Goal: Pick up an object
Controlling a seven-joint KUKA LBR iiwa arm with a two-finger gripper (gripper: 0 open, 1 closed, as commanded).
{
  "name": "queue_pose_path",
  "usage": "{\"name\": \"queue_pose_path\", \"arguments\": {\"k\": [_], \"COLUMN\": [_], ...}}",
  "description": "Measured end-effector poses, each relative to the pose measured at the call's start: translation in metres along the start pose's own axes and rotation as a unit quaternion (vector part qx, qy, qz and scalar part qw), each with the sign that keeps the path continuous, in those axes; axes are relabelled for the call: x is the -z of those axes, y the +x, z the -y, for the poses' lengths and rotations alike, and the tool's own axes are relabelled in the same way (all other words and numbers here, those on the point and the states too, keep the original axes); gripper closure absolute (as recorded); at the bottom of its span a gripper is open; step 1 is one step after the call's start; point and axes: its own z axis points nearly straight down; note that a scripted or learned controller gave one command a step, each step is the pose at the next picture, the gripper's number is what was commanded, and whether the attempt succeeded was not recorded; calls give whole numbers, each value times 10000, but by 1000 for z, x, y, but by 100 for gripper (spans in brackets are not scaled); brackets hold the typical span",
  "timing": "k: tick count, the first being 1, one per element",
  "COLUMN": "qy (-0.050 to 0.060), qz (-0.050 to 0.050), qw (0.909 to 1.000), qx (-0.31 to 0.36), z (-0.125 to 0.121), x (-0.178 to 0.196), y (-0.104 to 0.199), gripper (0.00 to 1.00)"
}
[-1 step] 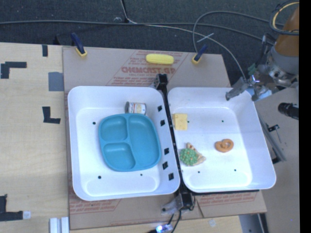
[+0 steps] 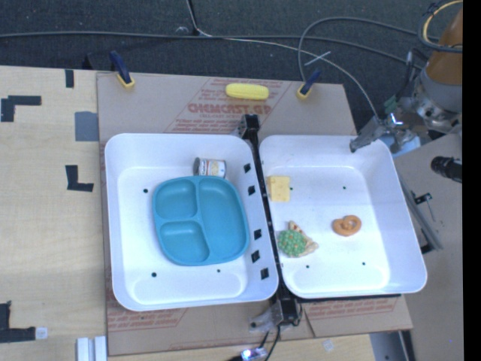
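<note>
The left bin (image 2: 128,224) holds a blue divided plate (image 2: 201,220) and a small can (image 2: 210,167). The right bin (image 2: 391,224) holds a cheese slice (image 2: 279,189), a pizza slice (image 2: 294,241) and a bagel (image 2: 346,225). The gripper (image 2: 376,132) hovers at its far right corner; its grip cannot be made out.

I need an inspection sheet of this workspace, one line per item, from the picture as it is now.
Surface: cardboard sheet on the bench, bearing left bin and right bin.
Job's things: left bin holds blue plate and small can; right bin holds cheese slice, pizza slice and donut.
Clutter: banana on the cardboard behind the bins.
Grippers: gripper over the right bin's far right corner, holding nothing seen.
Cables: cables behind the bins.
Surroundings: two clamps on the cardboard's far edge; black tape marks on the bench.
</note>
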Motion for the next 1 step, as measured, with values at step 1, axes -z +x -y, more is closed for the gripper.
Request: {"name": "queue_pose_path", "arguments": {"k": [1], "qy": [30], "qz": [-3], "qw": [10000], "qx": [5], "z": [0], "x": [-65], "y": [3], "gripper": [0]}}
